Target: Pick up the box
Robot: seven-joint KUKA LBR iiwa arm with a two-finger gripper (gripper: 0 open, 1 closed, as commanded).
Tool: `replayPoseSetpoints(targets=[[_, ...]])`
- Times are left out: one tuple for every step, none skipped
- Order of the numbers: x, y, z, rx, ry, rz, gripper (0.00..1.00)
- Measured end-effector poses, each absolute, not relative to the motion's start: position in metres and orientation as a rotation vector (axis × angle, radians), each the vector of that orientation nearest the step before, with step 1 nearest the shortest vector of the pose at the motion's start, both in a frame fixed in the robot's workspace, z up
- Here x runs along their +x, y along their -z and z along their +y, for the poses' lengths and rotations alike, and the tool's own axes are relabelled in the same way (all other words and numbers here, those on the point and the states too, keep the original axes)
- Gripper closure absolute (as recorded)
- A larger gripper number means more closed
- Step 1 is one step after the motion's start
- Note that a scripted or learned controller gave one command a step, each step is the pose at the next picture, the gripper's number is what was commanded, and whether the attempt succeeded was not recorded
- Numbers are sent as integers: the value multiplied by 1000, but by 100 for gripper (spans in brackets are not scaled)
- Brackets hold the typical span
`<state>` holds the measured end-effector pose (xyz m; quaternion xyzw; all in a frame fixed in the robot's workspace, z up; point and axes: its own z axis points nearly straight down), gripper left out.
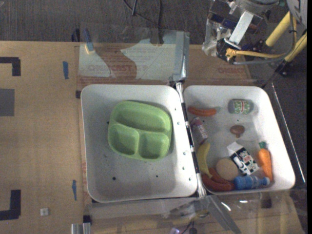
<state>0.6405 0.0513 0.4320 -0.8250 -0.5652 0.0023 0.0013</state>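
Observation:
The box (243, 159) is a small white carton with black and red print. It lies tilted in the right bin (279, 126), between a round bun (226, 169) and a carrot (265, 163). My gripper (220, 44) hangs high above the bench behind the right bin's far edge, well away from the box. Nothing shows beneath it.
The right bin also holds a hot dog (202, 111), a can (241, 106), a brown lump (237, 129), a banana (204, 158), a sausage (218, 183), a blue bottle (248, 182) and a small packet (199, 129). A green divided plate (140, 129) lies in the left bin (97, 174).

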Motion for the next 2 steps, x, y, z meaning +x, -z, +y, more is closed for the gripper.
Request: replayPoseSetpoints(targets=[[628,-316,-61,-2745,-9,-1522,100],[668,-396,-148,-2860,-4,-1301,100]])
